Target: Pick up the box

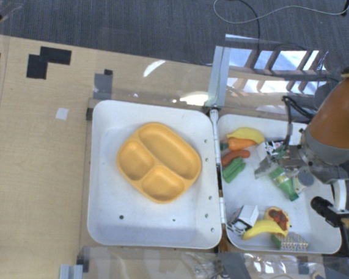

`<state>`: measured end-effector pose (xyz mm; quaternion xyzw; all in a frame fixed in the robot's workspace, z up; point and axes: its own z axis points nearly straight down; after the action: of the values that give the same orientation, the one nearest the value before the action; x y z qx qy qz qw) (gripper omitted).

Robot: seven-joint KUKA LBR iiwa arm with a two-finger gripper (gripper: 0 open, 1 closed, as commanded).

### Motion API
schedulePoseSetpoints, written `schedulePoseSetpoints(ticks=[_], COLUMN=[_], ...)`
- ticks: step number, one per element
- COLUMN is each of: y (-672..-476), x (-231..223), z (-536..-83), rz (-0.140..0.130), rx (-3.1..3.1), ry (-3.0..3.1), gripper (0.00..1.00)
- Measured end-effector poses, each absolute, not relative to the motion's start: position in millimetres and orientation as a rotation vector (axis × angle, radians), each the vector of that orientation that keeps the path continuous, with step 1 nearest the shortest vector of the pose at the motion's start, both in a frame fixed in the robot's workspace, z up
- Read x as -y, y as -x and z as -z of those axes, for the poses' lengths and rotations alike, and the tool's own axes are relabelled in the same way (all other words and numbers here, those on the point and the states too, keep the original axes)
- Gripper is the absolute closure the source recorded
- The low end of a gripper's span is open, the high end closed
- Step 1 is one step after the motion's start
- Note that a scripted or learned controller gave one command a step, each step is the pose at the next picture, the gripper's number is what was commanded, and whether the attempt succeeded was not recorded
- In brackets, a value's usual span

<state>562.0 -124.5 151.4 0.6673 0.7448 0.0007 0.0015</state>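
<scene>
On the counter, right bin (330, 246): tool (277, 161) over green packet (285, 183), grip state can't be told | small box (244, 217) near front-left corner beside banana (263, 230) | likely light, stiff cardboard; pinch across its flat sides

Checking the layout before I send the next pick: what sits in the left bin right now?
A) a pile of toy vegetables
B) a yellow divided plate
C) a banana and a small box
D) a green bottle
B: the left bin holds a yellow divided plate with three compartments, while the banana, the small box and the toy vegetables all lie in the right bin.
</scene>
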Motion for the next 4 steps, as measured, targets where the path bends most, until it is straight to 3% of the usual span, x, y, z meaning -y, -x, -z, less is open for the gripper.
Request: schedulePoseSetpoints(ticks=[1,2,3,4], y=[-549.3,-551.8,-544.5,-544.4], x=[113.6,112.9,33.4,33.5], z=[-166.0,-177.8,-276.0,-275.8], rz=[-0.004,-0.011,-0.008,-0.008], rx=[-2.459,-2.455,-2.642,-2.642], ry=[-1.95,-1.944,-1.685,-1.685], gripper=[0.0,1.0,1.0,0.0])
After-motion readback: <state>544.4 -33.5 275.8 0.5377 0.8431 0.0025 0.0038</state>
